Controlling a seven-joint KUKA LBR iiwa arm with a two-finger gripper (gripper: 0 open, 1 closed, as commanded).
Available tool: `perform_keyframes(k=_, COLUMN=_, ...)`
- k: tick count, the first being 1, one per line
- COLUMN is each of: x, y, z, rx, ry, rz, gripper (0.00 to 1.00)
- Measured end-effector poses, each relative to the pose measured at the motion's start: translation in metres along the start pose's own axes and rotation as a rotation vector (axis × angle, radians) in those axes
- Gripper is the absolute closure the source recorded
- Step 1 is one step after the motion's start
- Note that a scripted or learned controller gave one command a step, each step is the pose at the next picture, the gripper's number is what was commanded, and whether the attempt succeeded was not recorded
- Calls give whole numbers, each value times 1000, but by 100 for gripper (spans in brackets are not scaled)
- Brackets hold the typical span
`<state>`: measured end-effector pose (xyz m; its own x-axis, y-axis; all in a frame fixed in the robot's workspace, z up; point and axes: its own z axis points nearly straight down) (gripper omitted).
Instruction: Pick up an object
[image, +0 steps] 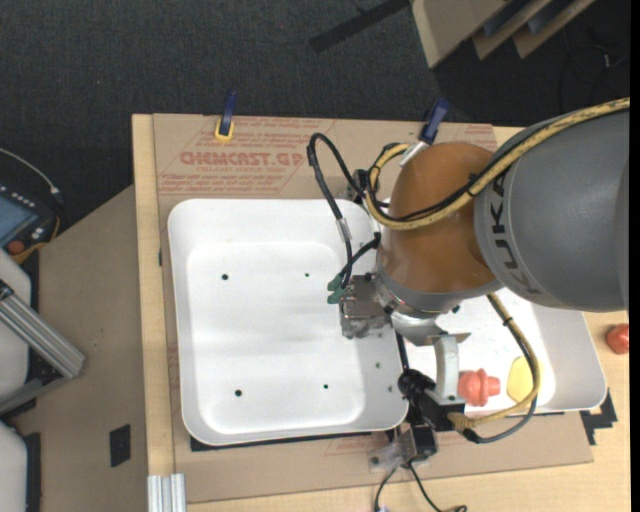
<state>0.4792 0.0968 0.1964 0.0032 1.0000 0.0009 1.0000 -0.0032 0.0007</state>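
On the table, left of the arm (520, 200), lies the left white bin (200, 320). Over its right rim the arm bends down, orange wrist band above, with the pincer (357, 312) low beside that rim; its state I cannot tell. Right of the arm, in the right bin (590, 385), a small red toy (478, 385) and a yellow piece (519, 379) lie touching. Both seem light and stiff; the narrow red neck looks best to take.

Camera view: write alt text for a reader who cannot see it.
A grey arm with an orange band reaches in from the right, its tool low over the right edge of the left white bin. In the right bin, largely hidden by the arm, lie a red object and a yellow one.
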Motion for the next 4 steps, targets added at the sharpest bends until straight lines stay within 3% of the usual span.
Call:
perform_keyframes(k=1, x=22, y=7, z=-43, rx=-4, ry=0, rz=-6, gripper=100)
perform_keyframes(k=2, x=21, y=7, z=-40, rx=0, ry=-1, rz=-2, gripper=0)
perform_keyframes(k=3, x=21, y=7, z=-51, rx=-2, ry=0, rz=-1, gripper=100)
perform_keyframes(k=4, x=45, y=61, z=23, rx=0, ry=0, rz=-5, gripper=100)
